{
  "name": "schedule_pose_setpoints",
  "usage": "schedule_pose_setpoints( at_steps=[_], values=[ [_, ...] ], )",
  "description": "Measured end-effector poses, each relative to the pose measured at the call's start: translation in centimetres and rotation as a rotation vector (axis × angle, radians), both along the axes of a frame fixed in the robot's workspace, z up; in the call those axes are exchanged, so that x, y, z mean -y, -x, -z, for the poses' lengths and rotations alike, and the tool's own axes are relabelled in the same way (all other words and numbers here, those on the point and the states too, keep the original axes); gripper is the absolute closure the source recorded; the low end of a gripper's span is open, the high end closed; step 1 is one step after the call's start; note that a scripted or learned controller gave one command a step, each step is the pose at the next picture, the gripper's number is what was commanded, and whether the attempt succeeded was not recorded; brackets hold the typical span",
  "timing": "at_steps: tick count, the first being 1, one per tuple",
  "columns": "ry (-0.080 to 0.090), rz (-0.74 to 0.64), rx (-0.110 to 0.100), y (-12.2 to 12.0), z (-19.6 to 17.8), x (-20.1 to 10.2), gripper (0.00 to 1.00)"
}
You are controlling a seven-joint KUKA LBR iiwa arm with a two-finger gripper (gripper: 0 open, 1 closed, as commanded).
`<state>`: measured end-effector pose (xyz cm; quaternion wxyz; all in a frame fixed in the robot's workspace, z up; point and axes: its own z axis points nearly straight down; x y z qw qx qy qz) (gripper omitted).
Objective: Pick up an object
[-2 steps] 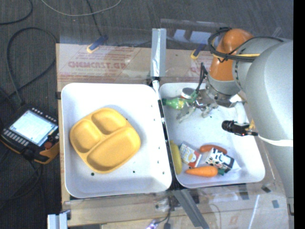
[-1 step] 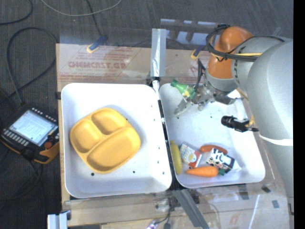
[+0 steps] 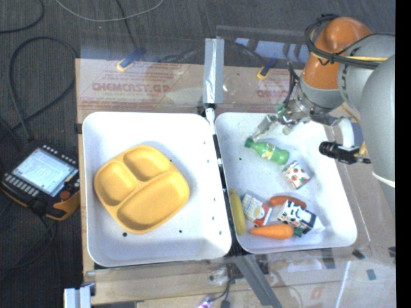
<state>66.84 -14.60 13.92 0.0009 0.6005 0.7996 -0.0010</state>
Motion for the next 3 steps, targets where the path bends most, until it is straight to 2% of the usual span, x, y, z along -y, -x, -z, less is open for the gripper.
schedule_pose_setpoints(
  at_steps=[1, 2, 3],
  values=[
    [0.001, -0.037, 0.001, 0.2, 4.5, -1.7, 0.0],
    [0.003, -0.039, -0.001, 0.2, 3.5, -1.8, 1.0],
    [0.0, -0.167, 0.0, 2.6, -3.6, -0.7, 1.0]
  ],
)
